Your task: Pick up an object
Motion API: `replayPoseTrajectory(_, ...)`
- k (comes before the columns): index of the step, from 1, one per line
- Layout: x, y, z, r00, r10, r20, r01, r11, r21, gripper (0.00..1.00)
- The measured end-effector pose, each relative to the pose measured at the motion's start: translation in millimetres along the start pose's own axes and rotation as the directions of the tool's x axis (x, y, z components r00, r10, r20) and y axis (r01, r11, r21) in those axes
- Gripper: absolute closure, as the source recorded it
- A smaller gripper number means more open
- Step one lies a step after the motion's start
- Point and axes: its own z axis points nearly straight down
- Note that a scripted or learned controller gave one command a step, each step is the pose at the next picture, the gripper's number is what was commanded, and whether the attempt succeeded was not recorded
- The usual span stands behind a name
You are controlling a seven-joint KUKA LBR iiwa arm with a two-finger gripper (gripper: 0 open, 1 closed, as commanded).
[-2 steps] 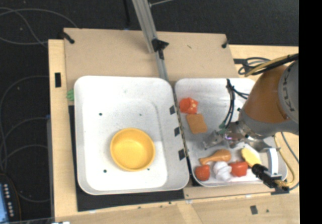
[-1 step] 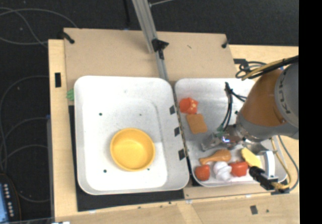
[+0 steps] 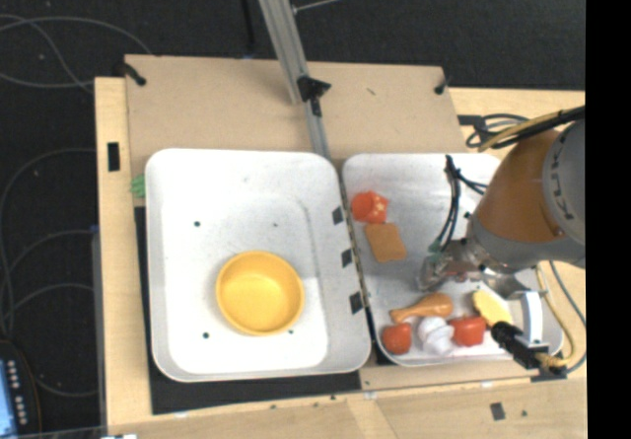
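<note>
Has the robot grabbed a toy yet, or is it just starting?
Done: the grey arm with the orange band has reached down into the right white bin, and its claw is low over the toys. In hand: I can't see anything between its fingers. Left: grip and lift one. The tan block and orange drumstick-shaped toy lie closest. The yellow bowl sits in the left white bin.

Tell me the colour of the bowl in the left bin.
Yellow: the bowl shows plainly in the camera view.

High slanted view over both bins (image 3: 246, 171)
</note>
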Motion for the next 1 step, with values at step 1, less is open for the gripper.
replayPoseTrajectory(1,8.2,6.6,-56.5,1.0,-0.011,0.0,0.011,1.0,-0.003,1.0)
